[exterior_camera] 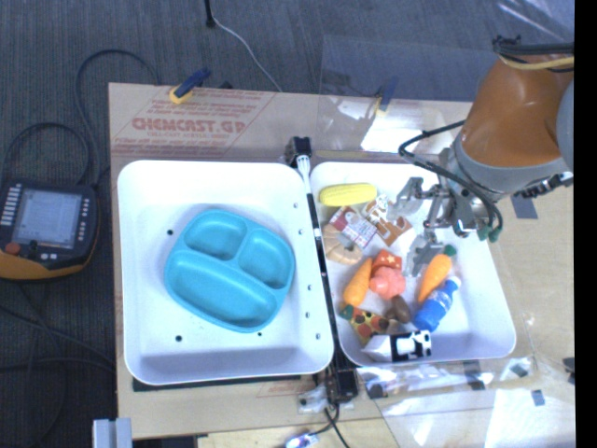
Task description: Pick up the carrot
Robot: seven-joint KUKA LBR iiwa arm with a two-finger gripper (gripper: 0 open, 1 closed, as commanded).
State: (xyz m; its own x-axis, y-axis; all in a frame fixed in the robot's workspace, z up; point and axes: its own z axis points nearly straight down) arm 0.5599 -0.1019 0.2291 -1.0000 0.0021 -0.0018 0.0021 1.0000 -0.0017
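Looking down at a slant on two white bins side by side, the right bin (pixel 499 339) crowded with toy food. Nearest the viewer, well below the fingers (pixel 426 247), sits a small black and white toy (pixel 409 345). Just past it a blue bottle (pixel 436 308) lies at an angle. The carrot (pixel 434 276), orange with a green tip, rests against the bottle's far end, directly under the fingertips and very close to them, though contact is hard to judge. Left of the fingers lie a pink toy (pixel 387 278) and a second orange piece (pixel 357 287), close enough to be mistaken for the target.

The gripper (pixel 424 236) hangs from a grey arm with an orange band (pixel 513 101), reaching in from the right. Its fingers look spread, with nothing between them, seemingly lined up over the carrot for a descent. Beyond the fingers, to the far left, a yellow corn cob (pixel 347 194) lies by the bin's back wall.

Well left of the fingers, the left bin (pixel 140 343) holds a blue divided plate (pixel 230 267).
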